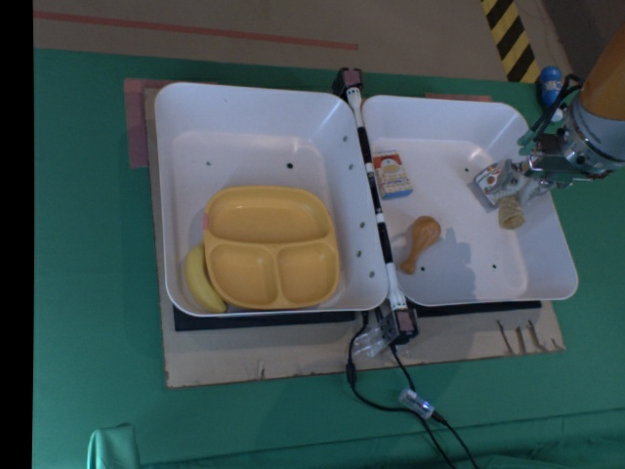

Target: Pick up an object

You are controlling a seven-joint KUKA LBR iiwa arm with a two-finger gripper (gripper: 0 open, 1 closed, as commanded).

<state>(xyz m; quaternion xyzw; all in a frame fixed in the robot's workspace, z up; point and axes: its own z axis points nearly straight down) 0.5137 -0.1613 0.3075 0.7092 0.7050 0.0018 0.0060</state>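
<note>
Yellow tray (271, 245), banana (200, 281) in left bin (244, 115).

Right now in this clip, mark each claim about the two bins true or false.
1. The yellow divided tray lies in the left bin. True.
2. The banana sits in the right bin. False: it lies beside the tray in the left bin.
3. The wooden pestle-like piece lies in the right bin. True.
4. The small carton is inside the tray. False: it lies in the right bin near the divider.
5. The hand is over the right bin. True.
</note>
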